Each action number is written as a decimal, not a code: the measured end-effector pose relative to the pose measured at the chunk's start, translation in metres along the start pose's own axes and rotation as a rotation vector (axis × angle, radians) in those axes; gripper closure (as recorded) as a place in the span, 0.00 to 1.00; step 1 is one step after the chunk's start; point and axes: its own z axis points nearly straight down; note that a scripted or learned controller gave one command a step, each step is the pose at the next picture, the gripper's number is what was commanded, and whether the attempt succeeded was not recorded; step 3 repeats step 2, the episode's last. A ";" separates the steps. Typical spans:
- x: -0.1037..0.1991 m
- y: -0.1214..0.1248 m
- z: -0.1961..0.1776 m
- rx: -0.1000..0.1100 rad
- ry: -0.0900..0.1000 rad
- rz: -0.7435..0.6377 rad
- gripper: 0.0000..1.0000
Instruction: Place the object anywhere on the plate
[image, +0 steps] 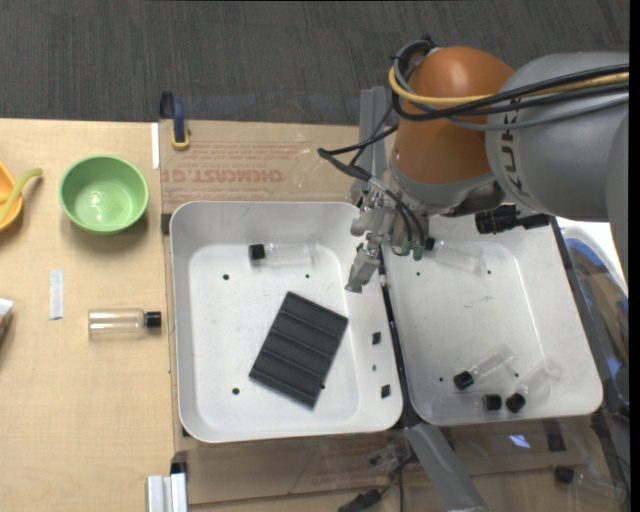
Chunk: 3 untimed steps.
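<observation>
Gripper (362, 272): metal, narrow and tapering to a point; above and right of the plate, over the rim where the two bins meet; open or closed cannot be told at this angle; nothing seen held.
Arm (470, 110): smooth grey shell with a glossy orange dome, looped with yellow and black cables; up and to the right of the plate.
Plate (299, 350): flat black rectangle, matte, ribbed in parallel bands, lying tilted on the floor of the left bin.
Vial (282, 253): clear slim cylinder with a black cap, lying on its side in the same bin, above the plate and apart from it.
Left bin (195, 330): shallow white tray with rounded corners and small dark holes, surrounding the plate.
Right bin (560, 330): same white tray, right of the plate.
Capped vials (492, 380): clear cylinders with black caps, clustered well to the right of the plate.
Bowl (104, 193): round, glossy green; far up-left of the plate, on the wooden bench.
Bottle (124, 320): clear, black-capped, on its side, left of the plate.
</observation>
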 end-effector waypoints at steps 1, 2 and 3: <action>-0.029 0.022 -0.046 -0.002 -0.002 -0.307 0.00; -0.055 -0.033 -0.110 -0.002 -0.003 -0.657 0.00; -0.055 -0.033 -0.110 -0.002 -0.003 -0.657 0.00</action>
